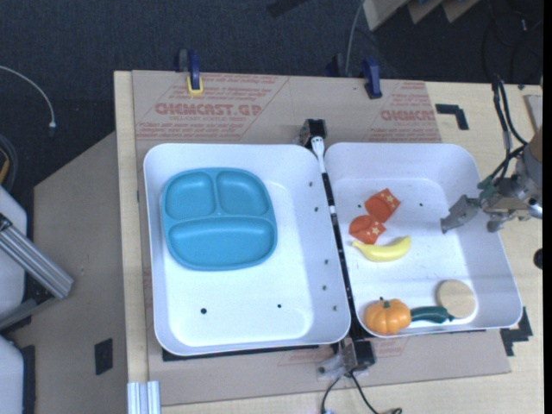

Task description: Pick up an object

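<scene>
- The grey metal two-finger gripper point(457, 216) pokes in from the right edge, pretty low and tilted, tips pointing left.
- One grey finger point(454, 216) is easy to make out; honestly can't tell how wide the pair sits.
- Behind the fingers, toward the right, the wrist is a tangle of cables and brackets.

Banana point(384, 249) flanked by red blocks point(376, 216); right side open

A robotics lab: clamped board point(259, 102), two white bins point(164, 257), loose cables point(354, 24).
</scene>
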`<state>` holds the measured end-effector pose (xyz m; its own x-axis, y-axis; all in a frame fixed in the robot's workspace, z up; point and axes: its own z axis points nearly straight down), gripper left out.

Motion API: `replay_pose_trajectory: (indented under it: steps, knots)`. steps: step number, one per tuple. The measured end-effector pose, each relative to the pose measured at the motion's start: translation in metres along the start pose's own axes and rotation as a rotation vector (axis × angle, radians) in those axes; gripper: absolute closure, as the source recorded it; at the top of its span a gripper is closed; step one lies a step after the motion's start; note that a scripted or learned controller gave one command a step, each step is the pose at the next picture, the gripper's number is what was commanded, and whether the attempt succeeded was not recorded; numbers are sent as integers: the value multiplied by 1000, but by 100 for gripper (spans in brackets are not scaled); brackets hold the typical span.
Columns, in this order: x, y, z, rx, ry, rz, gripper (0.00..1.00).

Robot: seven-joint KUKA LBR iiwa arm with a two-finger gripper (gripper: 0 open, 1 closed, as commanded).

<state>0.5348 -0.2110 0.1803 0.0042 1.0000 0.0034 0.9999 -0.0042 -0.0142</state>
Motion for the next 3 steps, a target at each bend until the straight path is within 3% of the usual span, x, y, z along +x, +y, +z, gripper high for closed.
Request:
replay_pose_trajectory:
  steps: [1, 3]
  knots:
    - [1, 4, -8, -14, -4, -4, 0]
    - [-3, 5, 90, -8, 0, -4, 0]
